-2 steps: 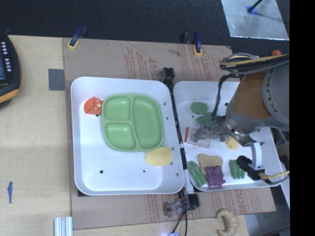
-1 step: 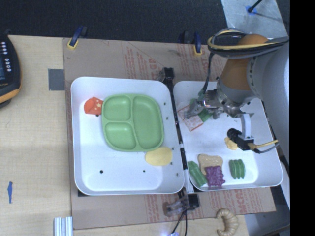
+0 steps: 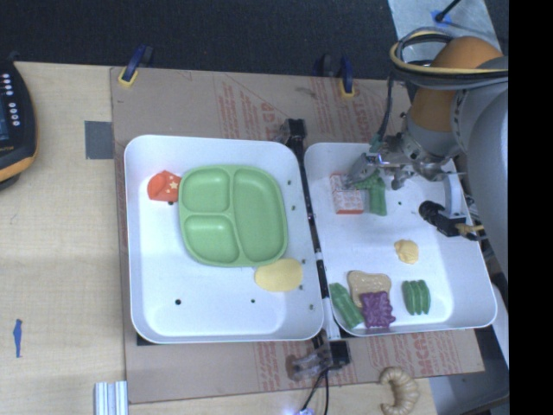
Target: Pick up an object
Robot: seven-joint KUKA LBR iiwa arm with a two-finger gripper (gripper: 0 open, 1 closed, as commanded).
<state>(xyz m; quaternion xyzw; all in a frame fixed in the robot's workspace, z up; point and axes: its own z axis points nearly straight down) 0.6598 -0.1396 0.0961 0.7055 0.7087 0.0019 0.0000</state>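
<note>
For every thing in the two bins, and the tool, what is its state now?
Tool: low in the right bin, over the green stick.
Green stick: lying under the tool.
Packet: flat, left of the stick.
Green plate: upright, left bin, nothing in its compartments.
Red piece: touching the plate's left edge.
Yellow piece: against the plate's lower edge.
Purple piece: lying by the toast.

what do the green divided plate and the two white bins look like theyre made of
Green divided plate: likely moulded plastic, matte to satin; one even pale green, rounded corners, soft ridges between its three compartments.

Left bin and right bin: probably thin formed plastic, smooth with a slight sheen; uniform white, rounded rims, a few small dark holes in the floor. Coated metal cannot be ruled out from the look alone.
</note>
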